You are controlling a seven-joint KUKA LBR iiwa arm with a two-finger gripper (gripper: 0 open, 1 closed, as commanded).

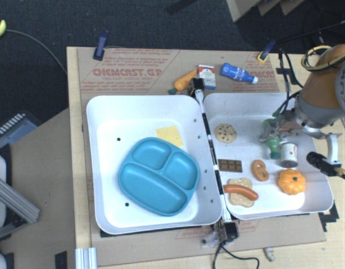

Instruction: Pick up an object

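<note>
While I hang over the right bin (315, 203), my fingers (272, 132) reach down by a green object (272, 146); whether they are spread or closed on it, I cannot tell. Just beside them sits a small can (288, 154), with the orange pumpkin (291, 181) a little beyond, and the cookie (225, 133) off to the other side.

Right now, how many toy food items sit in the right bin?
6 clearly: cookie upper left, chocolate bar by the divider, hot dog at front, pretzel mid-bin, pumpkin front right, can below the gripper, which may hide more.
</note>
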